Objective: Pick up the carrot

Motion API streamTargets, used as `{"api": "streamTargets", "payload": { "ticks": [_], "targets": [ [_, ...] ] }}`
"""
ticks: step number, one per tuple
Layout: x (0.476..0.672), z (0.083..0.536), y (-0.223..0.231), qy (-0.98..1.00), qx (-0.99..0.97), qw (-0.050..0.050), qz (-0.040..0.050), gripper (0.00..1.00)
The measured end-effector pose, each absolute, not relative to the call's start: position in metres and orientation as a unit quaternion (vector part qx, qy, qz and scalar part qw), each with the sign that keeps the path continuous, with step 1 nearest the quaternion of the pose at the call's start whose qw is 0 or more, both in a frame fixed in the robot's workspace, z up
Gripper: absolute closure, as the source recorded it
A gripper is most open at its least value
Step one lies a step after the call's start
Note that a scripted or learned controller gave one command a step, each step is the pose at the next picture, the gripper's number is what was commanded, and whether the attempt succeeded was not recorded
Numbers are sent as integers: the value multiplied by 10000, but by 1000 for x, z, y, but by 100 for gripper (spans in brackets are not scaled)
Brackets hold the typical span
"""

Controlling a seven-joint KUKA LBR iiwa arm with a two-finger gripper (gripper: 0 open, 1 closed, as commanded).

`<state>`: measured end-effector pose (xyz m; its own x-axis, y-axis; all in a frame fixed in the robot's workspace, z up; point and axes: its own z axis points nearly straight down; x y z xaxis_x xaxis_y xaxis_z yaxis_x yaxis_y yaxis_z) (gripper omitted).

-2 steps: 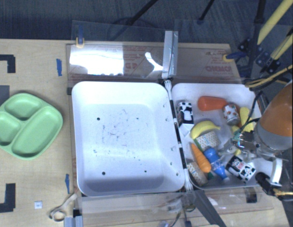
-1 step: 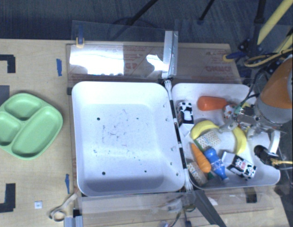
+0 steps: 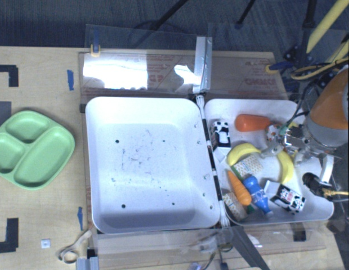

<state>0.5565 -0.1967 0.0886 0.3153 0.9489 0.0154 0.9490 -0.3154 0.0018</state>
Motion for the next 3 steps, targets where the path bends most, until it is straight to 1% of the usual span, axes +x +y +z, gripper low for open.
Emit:
{"api": "streamTargets", "payload": {
  "ticks": [1,2,3],
  "targets": [
    [605,89,-199,-6014,-7989,48,-65,0],
    [657,128,-209,-6392,-7691,27,16,0],
    [656,136,-208,-6403,-7681,38,47,100]
  ]
}}
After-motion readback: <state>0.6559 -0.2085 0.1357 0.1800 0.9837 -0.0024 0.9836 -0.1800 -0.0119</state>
